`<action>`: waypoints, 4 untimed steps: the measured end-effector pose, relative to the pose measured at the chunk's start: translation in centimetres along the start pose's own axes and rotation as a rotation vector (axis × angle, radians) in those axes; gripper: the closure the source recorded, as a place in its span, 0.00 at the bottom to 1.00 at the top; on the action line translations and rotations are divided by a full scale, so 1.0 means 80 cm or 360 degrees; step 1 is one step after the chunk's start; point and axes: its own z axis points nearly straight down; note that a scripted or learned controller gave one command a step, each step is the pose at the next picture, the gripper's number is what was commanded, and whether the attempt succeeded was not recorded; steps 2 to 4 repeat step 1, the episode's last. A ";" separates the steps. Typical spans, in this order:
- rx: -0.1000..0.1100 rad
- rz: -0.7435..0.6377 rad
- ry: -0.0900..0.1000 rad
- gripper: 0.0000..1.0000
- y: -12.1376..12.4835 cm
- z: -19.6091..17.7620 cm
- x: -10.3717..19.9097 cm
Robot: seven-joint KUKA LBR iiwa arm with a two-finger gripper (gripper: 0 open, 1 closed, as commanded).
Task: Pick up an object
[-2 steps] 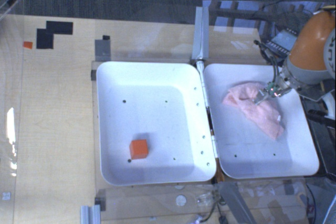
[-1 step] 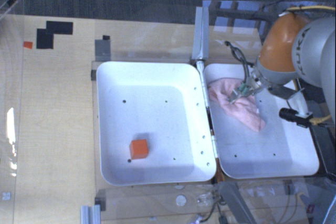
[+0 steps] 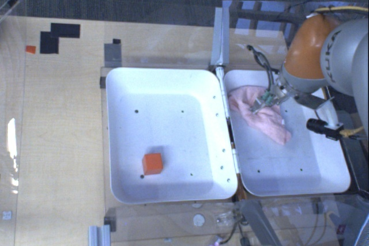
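Here, the gripper (image 3: pixel 266 100) presses down on the pink cloth (image 3: pixel 260 113) at the right bin's (image 3: pixel 323 184) ten o'clock, its grasp impossible to judge, the lift apparently not yet done.

Pale wood bench (image 3: pixel 63 124), two shallow white bins side by side on it, left bin (image 3: pixel 124 124) and right bin (image 3: pixel 328 176) touching at a metal divider (image 3: pixel 218 37), black L-shaped patch (image 3: pixel 56 36), small orange mark (image 3: pixel 30 49), dark block (image 3: pixel 113 53) by the left bin's far corner
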 end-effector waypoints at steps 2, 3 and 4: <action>0.0000 0.0000 0.0000 0.00 0.000 0.000 0.000; 0.0000 0.0000 0.0000 0.00 0.000 0.000 0.000; 0.0000 0.0000 0.0000 0.00 0.000 0.000 0.000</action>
